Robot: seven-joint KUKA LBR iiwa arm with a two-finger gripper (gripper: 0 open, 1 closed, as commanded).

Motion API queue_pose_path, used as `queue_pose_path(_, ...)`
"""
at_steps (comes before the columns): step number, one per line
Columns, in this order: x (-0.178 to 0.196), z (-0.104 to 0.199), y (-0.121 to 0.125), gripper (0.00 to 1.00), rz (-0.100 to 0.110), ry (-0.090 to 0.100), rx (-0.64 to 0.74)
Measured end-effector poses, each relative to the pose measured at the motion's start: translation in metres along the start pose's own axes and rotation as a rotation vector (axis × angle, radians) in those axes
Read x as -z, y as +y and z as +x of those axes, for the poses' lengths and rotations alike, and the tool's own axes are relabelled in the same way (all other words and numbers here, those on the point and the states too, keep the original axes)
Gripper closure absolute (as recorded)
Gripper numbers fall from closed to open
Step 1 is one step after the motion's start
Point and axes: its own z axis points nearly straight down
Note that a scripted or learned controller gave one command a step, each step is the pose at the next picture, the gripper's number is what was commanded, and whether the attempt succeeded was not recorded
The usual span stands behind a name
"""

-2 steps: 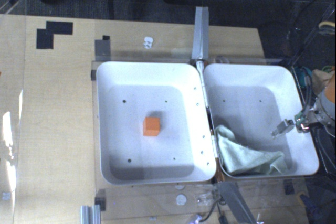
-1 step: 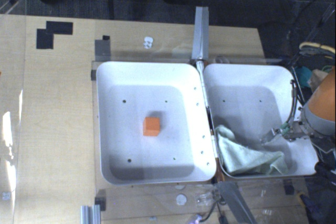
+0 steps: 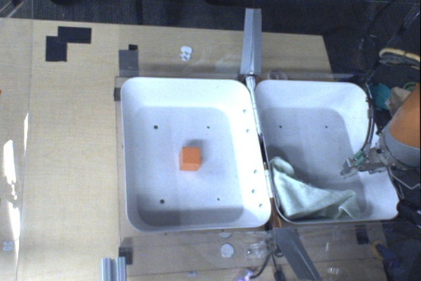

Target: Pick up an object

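Observation:
An orange cube (image 3: 190,158) sits near the middle of the left bin (image 3: 141,141). A crumpled pale cloth (image 3: 306,195) lies in the front part of the right bin (image 3: 309,99), reaching from its left wall toward the front right corner. My gripper (image 3: 353,166) hangs at the right side of the right bin, just above and to the right of the cloth, far from the cube. Nothing shows in its grasp. The arm with its orange band (image 3: 404,123) comes in over the bin's right rim.
A metal divider post (image 3: 252,43) stands behind the seam between the bins. Cables and gear (image 3: 388,56) crowd the back right. Black tape marks (image 3: 66,41) lie on the wooden bench at the far left.

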Motion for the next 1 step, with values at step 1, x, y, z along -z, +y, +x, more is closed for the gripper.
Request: queue_pose_path(1,0.0786,-0.0012,-0.0005,1.0,0.007,0.002,0.03)
